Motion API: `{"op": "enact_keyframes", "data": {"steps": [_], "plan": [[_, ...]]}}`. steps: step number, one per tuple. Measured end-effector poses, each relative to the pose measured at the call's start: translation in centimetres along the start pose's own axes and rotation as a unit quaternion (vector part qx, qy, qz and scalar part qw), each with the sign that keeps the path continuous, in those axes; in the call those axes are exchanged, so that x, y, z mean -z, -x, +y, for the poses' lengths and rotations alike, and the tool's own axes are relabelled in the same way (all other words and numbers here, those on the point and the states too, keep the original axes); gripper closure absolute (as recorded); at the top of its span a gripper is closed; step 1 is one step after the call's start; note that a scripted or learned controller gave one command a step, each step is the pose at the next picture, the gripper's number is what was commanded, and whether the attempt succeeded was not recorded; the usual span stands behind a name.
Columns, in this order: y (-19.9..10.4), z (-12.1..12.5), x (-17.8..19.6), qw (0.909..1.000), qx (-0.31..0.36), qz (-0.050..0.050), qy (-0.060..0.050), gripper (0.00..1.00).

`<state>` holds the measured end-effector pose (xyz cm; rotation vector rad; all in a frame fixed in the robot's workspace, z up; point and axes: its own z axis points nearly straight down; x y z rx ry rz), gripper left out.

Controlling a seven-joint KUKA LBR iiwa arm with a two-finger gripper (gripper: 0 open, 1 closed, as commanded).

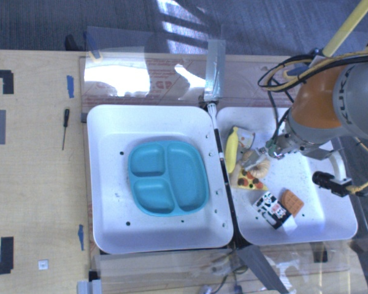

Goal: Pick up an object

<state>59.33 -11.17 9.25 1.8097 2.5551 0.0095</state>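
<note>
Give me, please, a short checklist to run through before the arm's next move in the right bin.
1. End effector is over the right bin: ok, low beside the clutter at its left side.
2. An object is held: cannot tell.
3. Banana can be reached: ok, it lies along the bin's left wall, close to the end effector.
4. Pizza slice toy is free: ok, flat below the banana.
5. Black-and-white object and orange block are clear of the arm: ok.
6. Blue divided tray is out of the way: ok, in the left bin.
</note>
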Motion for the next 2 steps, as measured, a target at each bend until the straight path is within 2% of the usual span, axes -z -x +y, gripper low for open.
{"op": "enact_keyframes", "data": {"steps": [1,2], "plan": [[0.1,0.0,0.8,1.0000,-0.001,-0.001,0.001,1.00],[-4.0,6.4,11.0,0.9983,-0.059,0.001,0.001,1.00]]}}
